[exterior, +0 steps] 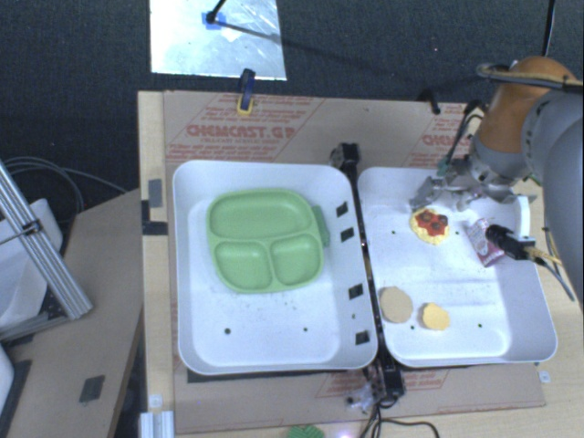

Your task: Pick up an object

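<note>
In the right bin [511, 336] lie several small things. A yellow round toy with red spots [431, 224] sits near the bin's far middle. A tan disc [396, 305] and a smaller yellow disc [435, 317] rest near the front. A pink-purple packet [480, 243] lies toward the right side. My gripper [444, 193] hangs over the far part of this bin, just beyond the spotted toy and close above it. Nothing shows held in it.
The left bin [192, 336] holds a green divided plate [265, 239]. A black divider with clips [358, 245] runs between the bins. The grey arm with its orange band [511, 108] comes in over the right bin's far right corner.
</note>
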